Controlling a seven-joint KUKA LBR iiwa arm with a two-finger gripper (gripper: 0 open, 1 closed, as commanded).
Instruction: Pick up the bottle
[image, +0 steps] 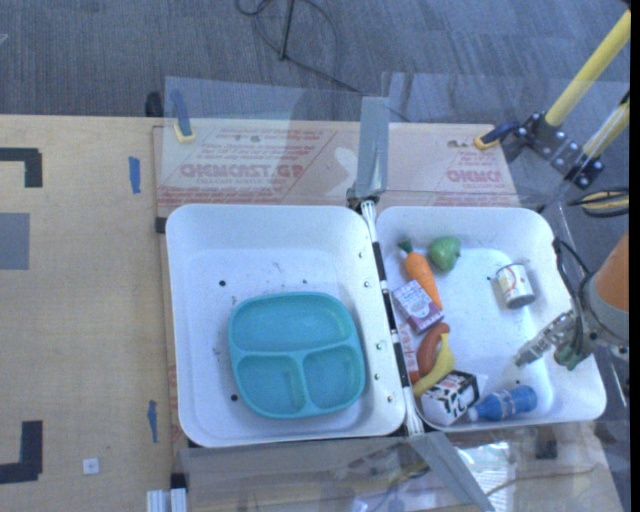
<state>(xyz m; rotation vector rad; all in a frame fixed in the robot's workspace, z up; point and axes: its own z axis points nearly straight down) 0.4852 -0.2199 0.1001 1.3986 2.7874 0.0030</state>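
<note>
The bottle (506, 404) is small and blue with a pale end. It lies on its side near the front wall of the right bin (480, 222), just right of a black-and-white carton (450, 395). My gripper (540, 346) reaches in from the right edge, low over the bin floor. It sits a short way behind and to the right of the bottle, apart from it. Nothing shows in its grasp.
The right bin also holds a carrot (422, 276), a green fruit (444, 252), a small can (514, 284), a pink packet (415, 305), and a banana beside a sausage (434, 358). A teal divided plate (296, 353) lies in the left bin (200, 250).
</note>
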